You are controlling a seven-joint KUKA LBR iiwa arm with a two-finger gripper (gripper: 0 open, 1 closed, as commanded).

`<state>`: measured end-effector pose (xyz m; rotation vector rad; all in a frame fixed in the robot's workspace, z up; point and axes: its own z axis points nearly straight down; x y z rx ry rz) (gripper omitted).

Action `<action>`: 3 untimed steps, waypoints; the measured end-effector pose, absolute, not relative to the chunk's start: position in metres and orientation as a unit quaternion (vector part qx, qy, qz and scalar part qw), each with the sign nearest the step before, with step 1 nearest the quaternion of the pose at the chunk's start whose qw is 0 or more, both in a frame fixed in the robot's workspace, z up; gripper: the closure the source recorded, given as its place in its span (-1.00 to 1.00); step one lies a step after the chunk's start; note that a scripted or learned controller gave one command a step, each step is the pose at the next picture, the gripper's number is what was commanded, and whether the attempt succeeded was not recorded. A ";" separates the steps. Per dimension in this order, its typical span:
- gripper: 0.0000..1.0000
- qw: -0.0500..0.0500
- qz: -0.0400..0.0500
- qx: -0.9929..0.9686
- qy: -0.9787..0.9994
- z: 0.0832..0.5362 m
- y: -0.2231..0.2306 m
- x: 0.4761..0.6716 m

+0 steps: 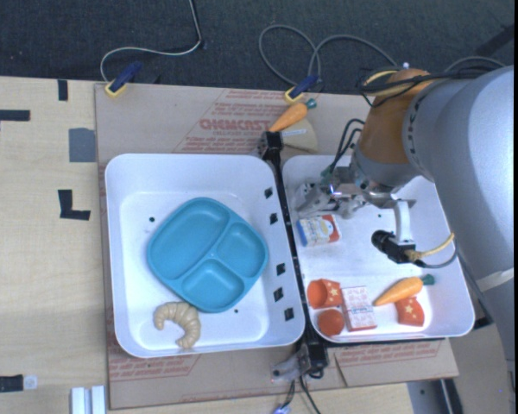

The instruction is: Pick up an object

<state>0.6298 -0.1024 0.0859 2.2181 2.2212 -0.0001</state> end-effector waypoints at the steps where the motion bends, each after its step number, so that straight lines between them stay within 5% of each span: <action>1: -1.00 -0.020 -0.019 0.708 0.706 0.084 -0.101 0.659; 2: -1.00 -0.015 -0.015 0.709 0.705 0.093 -0.101 0.659; 3: 1.00 -0.016 -0.017 0.709 0.705 0.102 -0.101 0.658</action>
